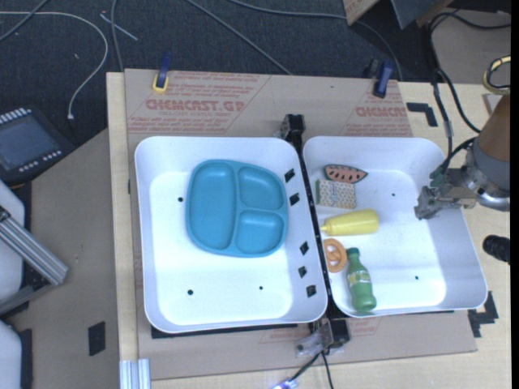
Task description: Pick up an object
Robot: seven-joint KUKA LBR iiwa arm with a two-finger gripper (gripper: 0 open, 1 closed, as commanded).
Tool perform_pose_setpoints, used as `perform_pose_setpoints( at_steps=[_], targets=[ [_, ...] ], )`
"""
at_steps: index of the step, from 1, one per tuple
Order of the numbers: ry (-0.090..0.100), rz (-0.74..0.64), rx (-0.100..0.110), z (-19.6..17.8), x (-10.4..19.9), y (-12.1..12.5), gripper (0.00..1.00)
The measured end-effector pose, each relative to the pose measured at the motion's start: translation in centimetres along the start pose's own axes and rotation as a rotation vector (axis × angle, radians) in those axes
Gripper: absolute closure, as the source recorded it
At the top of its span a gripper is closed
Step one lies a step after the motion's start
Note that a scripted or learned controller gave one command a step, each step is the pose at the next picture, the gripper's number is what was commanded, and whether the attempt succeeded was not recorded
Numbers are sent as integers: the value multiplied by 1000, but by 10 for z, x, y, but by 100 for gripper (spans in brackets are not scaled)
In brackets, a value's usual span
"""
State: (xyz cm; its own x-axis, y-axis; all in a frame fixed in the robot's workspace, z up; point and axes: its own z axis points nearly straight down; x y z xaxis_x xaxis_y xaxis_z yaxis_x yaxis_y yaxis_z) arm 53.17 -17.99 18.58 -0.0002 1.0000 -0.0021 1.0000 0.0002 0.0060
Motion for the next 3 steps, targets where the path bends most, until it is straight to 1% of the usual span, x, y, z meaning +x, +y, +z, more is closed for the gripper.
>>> perform_pose_setpoints(
  at_steps=[1, 2, 3],
  targets=[
    [0, -1, 0, -45, 3, 5, 100],
    [0, -1, -2, -99, 2, 7, 100],
    [5, -6, 9, -83, 59, 4, 100]
  ],
)
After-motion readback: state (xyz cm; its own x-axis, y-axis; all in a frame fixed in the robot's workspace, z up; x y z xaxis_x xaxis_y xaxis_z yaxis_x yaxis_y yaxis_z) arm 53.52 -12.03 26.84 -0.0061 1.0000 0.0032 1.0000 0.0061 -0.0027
